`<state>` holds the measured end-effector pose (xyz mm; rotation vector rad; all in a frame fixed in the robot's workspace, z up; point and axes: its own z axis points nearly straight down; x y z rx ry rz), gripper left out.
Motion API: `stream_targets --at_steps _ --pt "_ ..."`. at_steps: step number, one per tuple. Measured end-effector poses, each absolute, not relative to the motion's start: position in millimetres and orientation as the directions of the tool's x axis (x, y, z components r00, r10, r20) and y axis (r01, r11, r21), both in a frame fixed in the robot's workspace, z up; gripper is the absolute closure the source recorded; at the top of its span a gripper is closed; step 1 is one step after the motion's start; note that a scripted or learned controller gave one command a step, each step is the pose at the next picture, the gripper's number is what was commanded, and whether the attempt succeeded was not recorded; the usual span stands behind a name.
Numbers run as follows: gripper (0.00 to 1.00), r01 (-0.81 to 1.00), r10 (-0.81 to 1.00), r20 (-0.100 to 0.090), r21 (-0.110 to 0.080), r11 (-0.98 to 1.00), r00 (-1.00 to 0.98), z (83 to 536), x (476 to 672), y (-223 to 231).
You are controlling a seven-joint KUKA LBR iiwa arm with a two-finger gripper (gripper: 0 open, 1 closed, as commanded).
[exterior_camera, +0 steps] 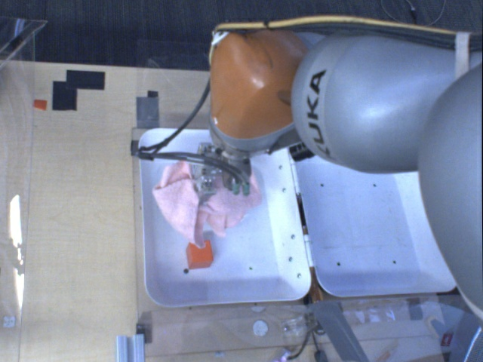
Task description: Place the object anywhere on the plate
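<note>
Over the left shallow white bin point(279, 277) on the table, the hand point(220, 178) hangs above a round pink plate point(226, 206) partly draped by a crumpled pink cloth point(177, 191); whether it is open or closed cannot be told. Just beyond the plate's near edge, a small orange block point(200, 256) lies on the bin floor, apart from the hand.

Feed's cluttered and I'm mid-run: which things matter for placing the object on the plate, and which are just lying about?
Job:
orange block, left bin
pink plate, same bin
claw, over the plate

Lying about:
right bin
black patches on the bench
</note>
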<state>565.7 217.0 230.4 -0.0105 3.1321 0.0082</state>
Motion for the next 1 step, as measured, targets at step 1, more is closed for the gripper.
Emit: stream_targets --at_steps 1 --pt "0.00 -0.006 -0.006 -0.010 0.005 1.000 -1.000 230.8 565.9 216.8"
